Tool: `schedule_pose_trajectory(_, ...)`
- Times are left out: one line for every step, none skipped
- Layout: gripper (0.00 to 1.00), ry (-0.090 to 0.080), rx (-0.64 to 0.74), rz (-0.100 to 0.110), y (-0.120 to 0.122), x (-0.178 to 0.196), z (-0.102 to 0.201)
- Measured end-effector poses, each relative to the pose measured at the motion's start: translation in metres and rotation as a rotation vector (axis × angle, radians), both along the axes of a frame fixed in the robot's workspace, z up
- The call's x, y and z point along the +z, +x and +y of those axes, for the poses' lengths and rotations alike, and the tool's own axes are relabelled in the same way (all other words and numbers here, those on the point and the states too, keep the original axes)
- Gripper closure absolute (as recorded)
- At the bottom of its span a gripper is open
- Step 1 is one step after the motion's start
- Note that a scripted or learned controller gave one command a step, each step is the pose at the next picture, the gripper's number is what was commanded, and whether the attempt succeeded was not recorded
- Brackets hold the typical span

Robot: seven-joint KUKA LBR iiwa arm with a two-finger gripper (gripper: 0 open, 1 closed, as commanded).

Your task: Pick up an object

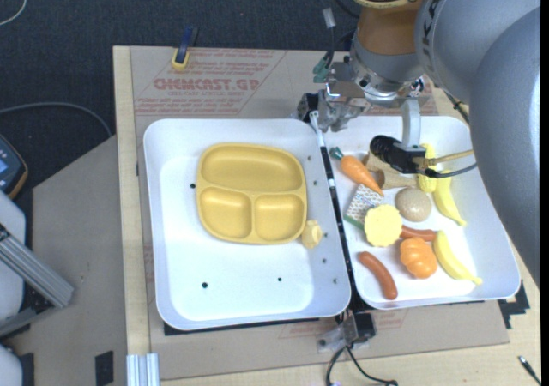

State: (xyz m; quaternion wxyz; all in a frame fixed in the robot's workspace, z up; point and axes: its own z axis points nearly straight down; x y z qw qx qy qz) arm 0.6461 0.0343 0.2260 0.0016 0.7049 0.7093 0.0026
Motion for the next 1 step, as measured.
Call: schedule_pose_trajectory(1.0, -0.001, -0.004, 0.001, 0.0161, 0.0072, 0.0057)
